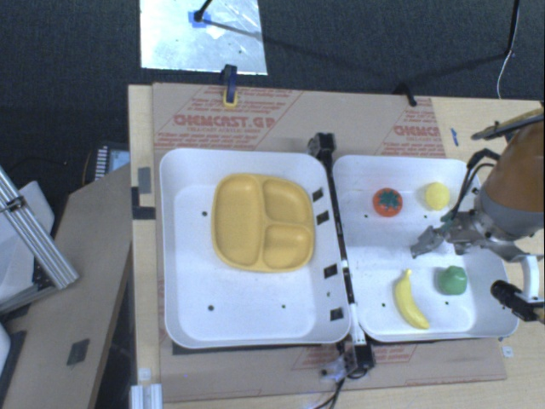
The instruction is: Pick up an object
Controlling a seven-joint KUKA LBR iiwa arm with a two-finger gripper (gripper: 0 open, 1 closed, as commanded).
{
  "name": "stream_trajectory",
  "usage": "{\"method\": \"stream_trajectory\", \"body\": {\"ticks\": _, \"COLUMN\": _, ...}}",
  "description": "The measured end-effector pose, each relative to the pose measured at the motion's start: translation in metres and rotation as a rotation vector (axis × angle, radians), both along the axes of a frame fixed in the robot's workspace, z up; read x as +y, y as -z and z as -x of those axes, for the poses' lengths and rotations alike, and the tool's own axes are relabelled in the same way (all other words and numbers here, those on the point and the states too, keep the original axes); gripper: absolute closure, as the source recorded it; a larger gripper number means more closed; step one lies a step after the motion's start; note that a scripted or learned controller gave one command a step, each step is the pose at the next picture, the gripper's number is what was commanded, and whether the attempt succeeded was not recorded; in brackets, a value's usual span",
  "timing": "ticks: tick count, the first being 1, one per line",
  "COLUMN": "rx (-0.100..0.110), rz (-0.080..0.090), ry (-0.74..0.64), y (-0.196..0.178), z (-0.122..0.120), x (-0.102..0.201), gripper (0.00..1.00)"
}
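- The green object [450, 279] sits in the right bin [366, 318], toward its near right part, just right of the banana [410, 299].
- The pincer [438, 239] hovers just beyond it and a little left; I cannot tell whether it is spread or pressed together.
- The green object is roundish, so no long axis matters.
- A tomato [387, 201] and a lemon [437, 195] lie farther back.
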State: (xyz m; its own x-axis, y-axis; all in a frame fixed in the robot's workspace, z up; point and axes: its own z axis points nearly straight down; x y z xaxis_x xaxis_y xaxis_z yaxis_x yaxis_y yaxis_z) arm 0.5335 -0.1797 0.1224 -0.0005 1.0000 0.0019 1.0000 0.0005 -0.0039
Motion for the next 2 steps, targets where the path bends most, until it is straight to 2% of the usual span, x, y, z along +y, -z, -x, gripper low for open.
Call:
{"method": "stream_trajectory", "body": {"ticks": 1, "rx": -0.007, "rz": 0.004, "ry": 0.001, "y": -0.014, "z": -0.002, "x": -0.002, "gripper": 1.0}}
{"method": "stream_trajectory", "body": {"ticks": 2, "rx": -0.01, "rz": 0.004, "ry": -0.003, "y": -0.058, "z": -0.002, "x": 0.0, "gripper": 1.0}}
